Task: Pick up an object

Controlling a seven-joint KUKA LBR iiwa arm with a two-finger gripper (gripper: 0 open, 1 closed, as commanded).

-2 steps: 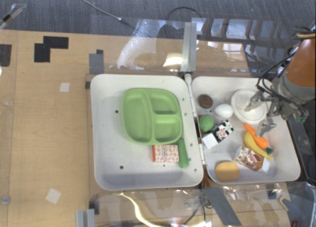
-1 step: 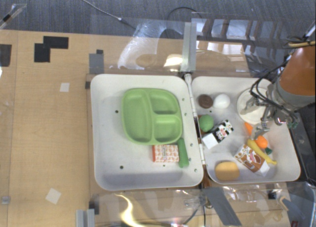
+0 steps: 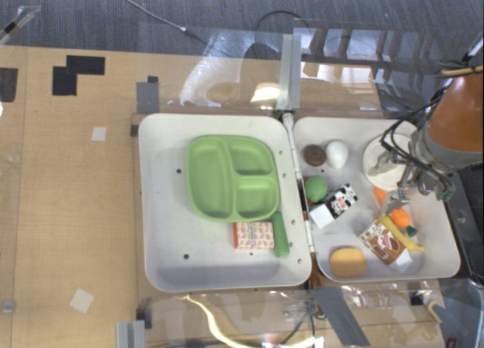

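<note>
The jaws (image 3: 399, 197) hover just above the orange toy (image 3: 401, 218).

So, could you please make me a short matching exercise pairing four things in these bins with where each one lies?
Things:
1. green divided plate
2. bread roll
3. white egg
4. green ball

Places:
A. front of the right bin
B. middle of the left bin
C. back of the right bin
D. right bin, beside the divider

Pairs: 1-B, 2-A, 3-C, 4-D

Orange carrot (image 3: 401, 219) lies flat in right bin (image 3: 452, 263), near its right edge, touching a yellow banana (image 3: 402, 234) over a snack packet (image 3: 383, 242).
</note>
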